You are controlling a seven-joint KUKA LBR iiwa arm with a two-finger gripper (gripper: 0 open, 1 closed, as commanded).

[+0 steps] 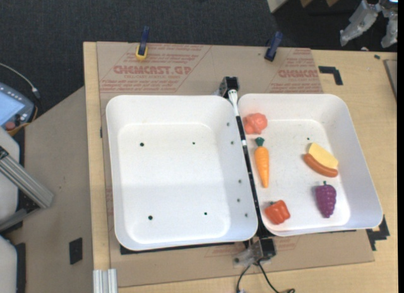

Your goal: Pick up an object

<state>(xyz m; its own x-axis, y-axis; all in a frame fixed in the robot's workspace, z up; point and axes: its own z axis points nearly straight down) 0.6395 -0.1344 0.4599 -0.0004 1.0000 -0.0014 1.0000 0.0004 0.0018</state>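
Note:
The right bin (353, 153) holds several toy foods. A pink-red lump (255, 122) lies at its far left corner, with an orange carrot (262, 165) just in front of it along the divider. A red pepper (276, 211) sits at the near left. On the right side are a yellow and orange bun-like piece (322, 160) and, nearer, a purple grape bunch (326, 199). My gripper (363, 23) shows as a pale grey shape at the top right, beyond the bench's far edge and well away from both bins.
The left bin (126, 159) lies beside the right one, and they meet at a black strip (243, 153). Two clamps (143, 44) (273, 45) hold the brown board at its far edge. A metal rail (25, 181) stands at the left.

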